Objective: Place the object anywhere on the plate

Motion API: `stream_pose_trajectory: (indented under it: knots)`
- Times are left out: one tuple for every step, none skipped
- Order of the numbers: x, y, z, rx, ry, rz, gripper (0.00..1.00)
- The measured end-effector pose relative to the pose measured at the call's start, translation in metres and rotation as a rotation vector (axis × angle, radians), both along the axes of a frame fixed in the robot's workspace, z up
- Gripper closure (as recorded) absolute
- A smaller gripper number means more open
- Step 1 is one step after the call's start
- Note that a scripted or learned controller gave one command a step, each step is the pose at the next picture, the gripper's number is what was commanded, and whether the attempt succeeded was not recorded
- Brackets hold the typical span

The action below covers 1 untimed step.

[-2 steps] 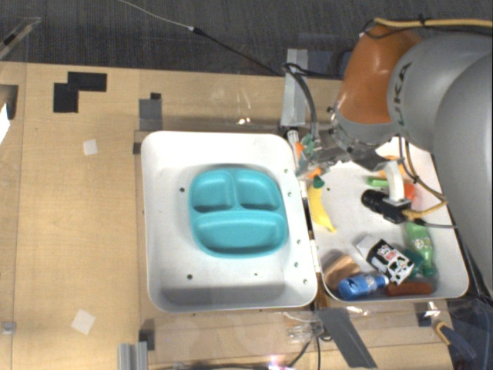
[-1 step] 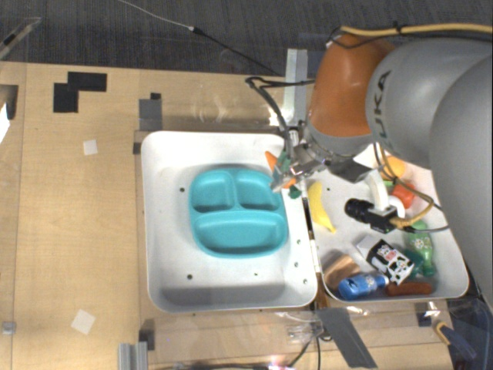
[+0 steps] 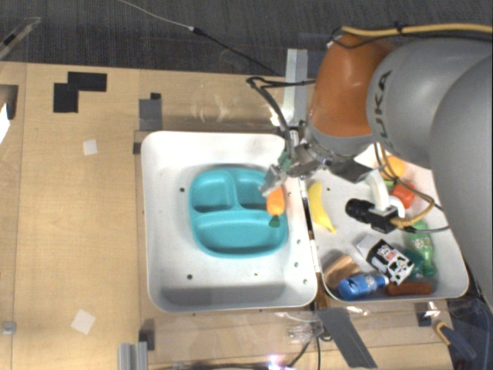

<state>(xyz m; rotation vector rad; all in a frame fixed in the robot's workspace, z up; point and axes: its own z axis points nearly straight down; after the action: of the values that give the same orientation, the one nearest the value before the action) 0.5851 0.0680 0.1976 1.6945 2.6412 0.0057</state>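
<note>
A teal divided plate [image 3: 231, 233] lies in the left white bin [image 3: 166, 206]. My gripper [image 3: 277, 183] hangs over the plate's right edge, reaching in from the right. It is shut on an orange toy carrot [image 3: 275, 202], which hangs upright from the fingers with its green tip [image 3: 273, 222] pointing down. The carrot is just above the plate's right rim, near the divider between the small upper compartment and the large lower one.
The right bin [image 3: 454, 284] holds a yellow banana [image 3: 320, 210] close to the shared wall, a blue item [image 3: 360, 285], a brown piece [image 3: 339, 267], a black-and-white carton [image 3: 393, 260], a green bottle [image 3: 421, 253] and orange-red toys [image 3: 402, 195].
</note>
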Motion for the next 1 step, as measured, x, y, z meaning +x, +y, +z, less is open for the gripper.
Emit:
stream_pose_trajectory:
  knots:
    - [0.0000,0.0000,0.0000,0.000,0.000,0.000,0.00]
